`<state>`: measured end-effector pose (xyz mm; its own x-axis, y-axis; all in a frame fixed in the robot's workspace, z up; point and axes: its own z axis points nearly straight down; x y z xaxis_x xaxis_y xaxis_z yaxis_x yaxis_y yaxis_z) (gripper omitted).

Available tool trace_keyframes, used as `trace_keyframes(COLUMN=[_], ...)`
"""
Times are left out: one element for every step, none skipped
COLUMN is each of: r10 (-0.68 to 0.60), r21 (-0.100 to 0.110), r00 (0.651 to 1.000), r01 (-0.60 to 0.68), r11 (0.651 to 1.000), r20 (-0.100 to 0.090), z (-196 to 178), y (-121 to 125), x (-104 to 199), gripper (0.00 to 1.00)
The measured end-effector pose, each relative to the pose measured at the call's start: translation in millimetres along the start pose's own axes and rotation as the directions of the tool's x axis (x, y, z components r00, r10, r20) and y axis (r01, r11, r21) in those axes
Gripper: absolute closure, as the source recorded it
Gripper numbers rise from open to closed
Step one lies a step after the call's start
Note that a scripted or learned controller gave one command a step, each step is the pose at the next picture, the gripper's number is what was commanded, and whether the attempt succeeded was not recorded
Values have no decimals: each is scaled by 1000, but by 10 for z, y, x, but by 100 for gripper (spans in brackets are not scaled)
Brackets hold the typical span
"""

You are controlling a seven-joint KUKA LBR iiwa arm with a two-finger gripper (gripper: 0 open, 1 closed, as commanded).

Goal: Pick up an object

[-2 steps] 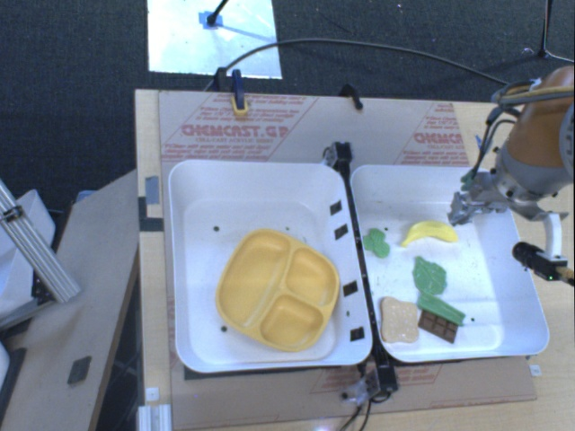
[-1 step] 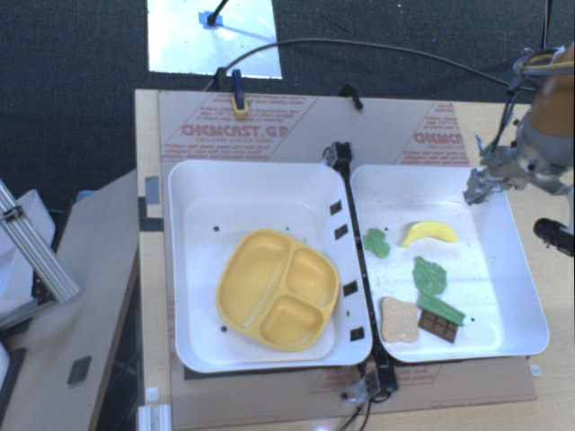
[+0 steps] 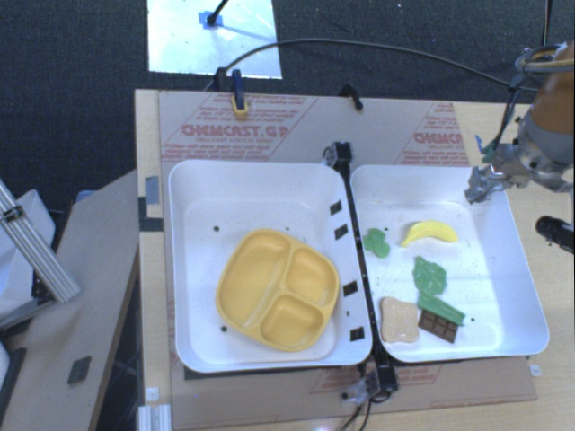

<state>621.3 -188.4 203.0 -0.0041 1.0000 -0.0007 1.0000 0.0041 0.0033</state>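
Yellow banana (image 3: 429, 233) — long axis left-right, ends down | hand (image 3: 481, 187) — grip state unclear

- Left bin (image 3: 193, 241): holds the divided plate (image 3: 278, 288).
- Right bin (image 3: 512, 277): holds banana (image 3: 429, 233), two leafy pieces (image 3: 376, 242) (image 3: 429, 276), bread slice (image 3: 400, 321), bar (image 3: 438, 325).
- Gripper (image 3: 480, 188): over the right bin's far right corner.

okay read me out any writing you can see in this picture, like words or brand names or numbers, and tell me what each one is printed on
"CHEMCAST GP", red print, on the protective sheet under the bins, at the left; slightly blurred, so the letters are my best reading.
The same red print repeats on the sheet's right, slanted; too blurred to read fully.
More red print near the sheet's bottom edge: unreadable.
No text on the yellow tray, the toy foods or the tool.
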Motion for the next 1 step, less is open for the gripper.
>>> trace_keyframes(r10=[-5], r21=[0], r00=[1000], r01=[5], r11=[1000], r20=[-2], z=[-143], y=[-33], x=[546], gripper=[100])
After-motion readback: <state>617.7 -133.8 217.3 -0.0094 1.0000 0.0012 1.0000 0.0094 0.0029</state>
